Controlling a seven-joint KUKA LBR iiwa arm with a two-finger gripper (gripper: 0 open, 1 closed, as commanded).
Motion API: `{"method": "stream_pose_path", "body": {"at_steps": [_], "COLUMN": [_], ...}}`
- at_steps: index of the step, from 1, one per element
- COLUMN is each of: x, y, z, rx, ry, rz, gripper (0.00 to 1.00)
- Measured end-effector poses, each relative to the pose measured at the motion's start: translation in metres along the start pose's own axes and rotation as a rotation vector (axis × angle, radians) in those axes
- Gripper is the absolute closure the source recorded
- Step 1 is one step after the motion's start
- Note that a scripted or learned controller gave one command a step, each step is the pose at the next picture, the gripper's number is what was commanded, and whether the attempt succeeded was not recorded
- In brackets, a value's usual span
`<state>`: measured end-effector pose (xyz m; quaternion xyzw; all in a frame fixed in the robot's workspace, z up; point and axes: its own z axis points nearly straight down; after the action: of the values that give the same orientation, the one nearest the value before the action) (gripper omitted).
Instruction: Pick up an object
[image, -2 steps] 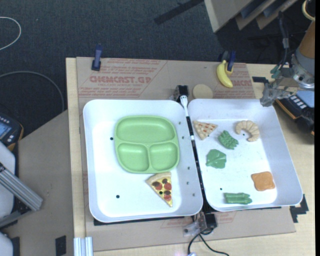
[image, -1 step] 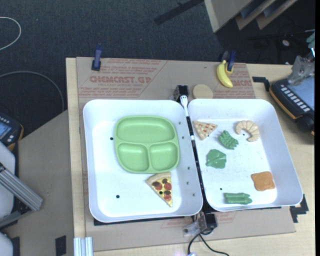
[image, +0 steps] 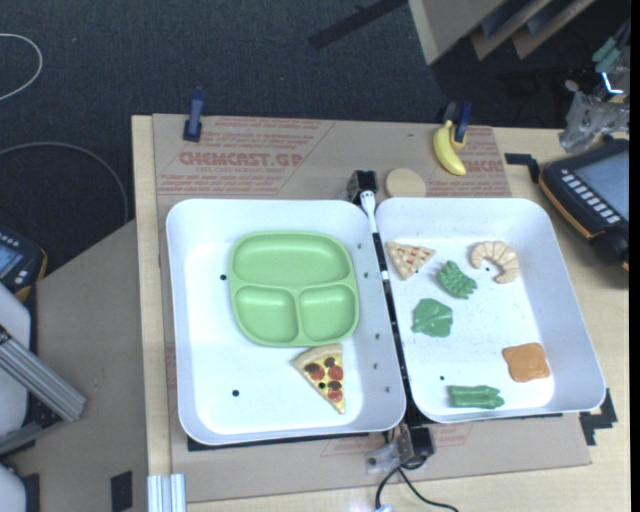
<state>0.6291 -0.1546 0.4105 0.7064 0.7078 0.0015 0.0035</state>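
Nothing is lifted yet: the pick is judged to be at its very start. In the left bin (image: 195, 300) a green divided plate (image: 295, 286) is seen, with a pizza slice (image: 325, 376) lying just near of it. Across the divide, the right bin (image: 560, 290) is strewn with a waffle wedge (image: 408, 258), two leafy greens (image: 433, 318), a shrimp (image: 497, 259), a nugget (image: 526, 362) and green beans (image: 474, 397). The claw's state cannot be told. A target must next be chosen and approached from above.

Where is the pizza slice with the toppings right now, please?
The pizza slice lies in the left bin, near its front edge, just below the green divided plate.
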Motion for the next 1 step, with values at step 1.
{"method": "stream_pose_path", "body": {"at_steps": [1], "x": [-0.0254], "y": [0.0372], "z": [0.1149], "rx": [0.012], "ry": [0.003], "rz": [0.003], "gripper": [1.00]}}
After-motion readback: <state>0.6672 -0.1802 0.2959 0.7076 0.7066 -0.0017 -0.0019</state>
